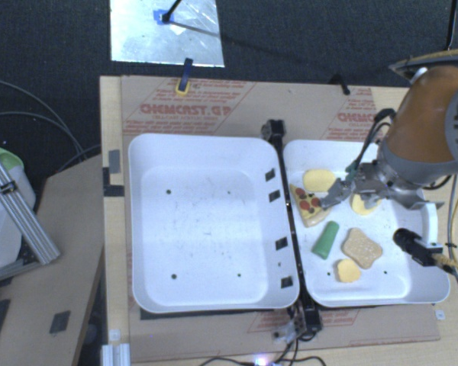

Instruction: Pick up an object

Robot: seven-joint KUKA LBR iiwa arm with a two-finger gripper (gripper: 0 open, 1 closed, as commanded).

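The arm (pixel 431 120) is cut off by the right edge, and its wrist hides part of the right bin's (pixel 382 288) far wall. The gripper (pixel 337 194) covers part of a pale yellow piece (pixel 364 205) behind it. Whether anything sits between its tips is too small to tell.

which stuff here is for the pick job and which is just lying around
For the job:
- claw
- right bin
- pizza slice
- green cylinder
- toast
- yellow pieces

Just lying about:
- left bin
- foil sheet
- cardboard
- metal frame
- clamp
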